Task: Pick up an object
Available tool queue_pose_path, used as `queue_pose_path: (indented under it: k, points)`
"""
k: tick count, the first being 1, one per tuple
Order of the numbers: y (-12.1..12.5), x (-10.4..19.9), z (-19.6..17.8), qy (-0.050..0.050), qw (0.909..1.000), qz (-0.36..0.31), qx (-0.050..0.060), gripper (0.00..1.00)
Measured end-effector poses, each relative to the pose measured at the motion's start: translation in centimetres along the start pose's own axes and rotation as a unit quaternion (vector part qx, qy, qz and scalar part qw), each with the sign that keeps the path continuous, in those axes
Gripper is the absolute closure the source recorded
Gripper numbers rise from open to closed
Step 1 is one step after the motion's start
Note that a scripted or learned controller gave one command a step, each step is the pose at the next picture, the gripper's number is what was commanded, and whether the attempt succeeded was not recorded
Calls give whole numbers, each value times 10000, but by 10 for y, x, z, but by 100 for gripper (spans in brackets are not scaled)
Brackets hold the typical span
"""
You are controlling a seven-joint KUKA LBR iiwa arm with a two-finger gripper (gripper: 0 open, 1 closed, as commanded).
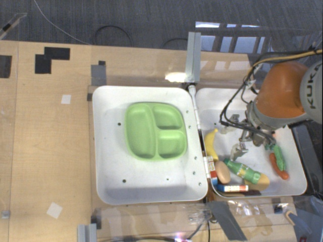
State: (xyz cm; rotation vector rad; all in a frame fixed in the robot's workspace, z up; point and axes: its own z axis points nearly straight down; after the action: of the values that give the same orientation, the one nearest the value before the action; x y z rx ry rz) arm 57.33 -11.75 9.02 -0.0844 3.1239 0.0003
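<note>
Gripper [238, 151] hangs low over our right white bin [298, 185], jaw state we cannot tell, with the green plastic bottle with yellow cap [246, 171] lying just below it, a handy target.

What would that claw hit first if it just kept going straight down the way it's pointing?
Probably the green bottle lying in the right bin: the gripper points down just above its neck end. Depth is hard to judge from this slanted view, so it might instead reach the bin floor beside it.
</note>
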Motion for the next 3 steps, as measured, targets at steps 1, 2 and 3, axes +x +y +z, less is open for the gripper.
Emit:
queue_pose_path:
  k: [1, 2, 3]
  points:
    - [5, 26, -1, -21, 9956, -942, 16, 0]
    - [-40, -36, -33, 15, 9767, -2146, 5, 0]
    - [-76, -24, 1, 12, 9774, -2115, 6, 0]
